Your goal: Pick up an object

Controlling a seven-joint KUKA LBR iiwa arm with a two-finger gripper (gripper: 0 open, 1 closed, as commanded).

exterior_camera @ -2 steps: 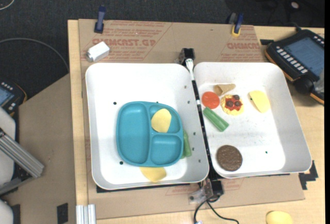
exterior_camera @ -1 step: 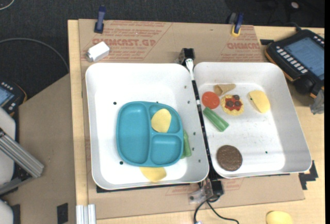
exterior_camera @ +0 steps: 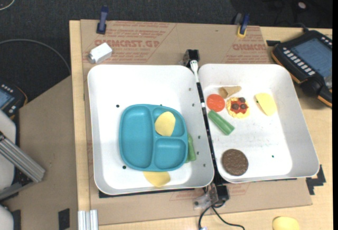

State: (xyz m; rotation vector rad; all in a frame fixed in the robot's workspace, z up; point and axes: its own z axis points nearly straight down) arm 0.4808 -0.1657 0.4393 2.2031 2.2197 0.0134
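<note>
Looking down on the bench, you have two white bins side by side on a cardboard sheet (exterior_camera: 158,41), their inner rims touching.

The left bin (exterior_camera: 100,118) holds a teal tray (exterior_camera: 138,136) with three compartments. A yellow slice (exterior_camera: 165,123) lies in the tray's upper right compartment, overlapping the divider. A green piece (exterior_camera: 190,148) is wedged between the tray's right edge and the bin wall. A second yellow piece (exterior_camera: 157,177) pokes out from under the tray's near edge.

The loose pickable things sit in the right bin (exterior_camera: 296,134). Near its far left corner you'll find a tan cone (exterior_camera: 230,91), a red disc (exterior_camera: 215,102) just below it, and a green stick (exterior_camera: 221,122) touching the disc and slanting toward the bin's middle. Beside them is a small yellow round with red toppings (exterior_camera: 238,107), and a yellow wedge (exterior_camera: 265,103) lies near it to the right. A brown disc (exterior_camera: 234,162) rests well apart from these, by the near rim.

Outside the bins, a white block (exterior_camera: 100,53) sits on the cardboard at far left, two blue clamps (exterior_camera: 102,20) grip the far edge, and a pendant (exterior_camera: 309,60) lies at right.
</note>
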